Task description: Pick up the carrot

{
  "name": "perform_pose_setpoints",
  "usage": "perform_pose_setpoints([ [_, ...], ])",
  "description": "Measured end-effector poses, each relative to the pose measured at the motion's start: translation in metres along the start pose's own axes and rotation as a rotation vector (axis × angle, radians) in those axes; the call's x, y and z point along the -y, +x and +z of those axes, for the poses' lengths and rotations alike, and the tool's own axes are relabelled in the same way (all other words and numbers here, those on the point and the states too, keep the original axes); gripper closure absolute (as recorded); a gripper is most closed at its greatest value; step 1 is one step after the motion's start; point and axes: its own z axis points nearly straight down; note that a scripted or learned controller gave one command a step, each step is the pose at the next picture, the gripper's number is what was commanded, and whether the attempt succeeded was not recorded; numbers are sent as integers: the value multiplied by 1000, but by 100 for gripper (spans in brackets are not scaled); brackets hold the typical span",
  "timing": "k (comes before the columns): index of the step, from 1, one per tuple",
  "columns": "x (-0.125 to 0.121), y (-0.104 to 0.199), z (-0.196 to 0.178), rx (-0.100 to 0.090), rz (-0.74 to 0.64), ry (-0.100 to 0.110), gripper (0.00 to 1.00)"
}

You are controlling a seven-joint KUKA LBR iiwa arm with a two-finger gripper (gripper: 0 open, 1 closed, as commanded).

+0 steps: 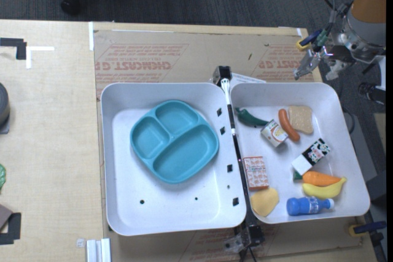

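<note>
Carrot [320, 178]: lain at five o'clock in the right bin [344, 108], atop the banana [325, 190]; long axis three-to-nine, tip toward three.
Gripper [319, 62]: hung beyond the bin's one o'clock corner, fingers spread, nothing grasped.

Even, bright overhead light with soft, faint shadows. The white bins [344, 132] look slightly washed out. Focus is fair, a little soft throughout.
</note>
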Motion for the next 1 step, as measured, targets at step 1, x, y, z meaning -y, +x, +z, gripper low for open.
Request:
perform_pose_setpoints([
  [1,80,-18,77,-1,-407,-2,0],
])
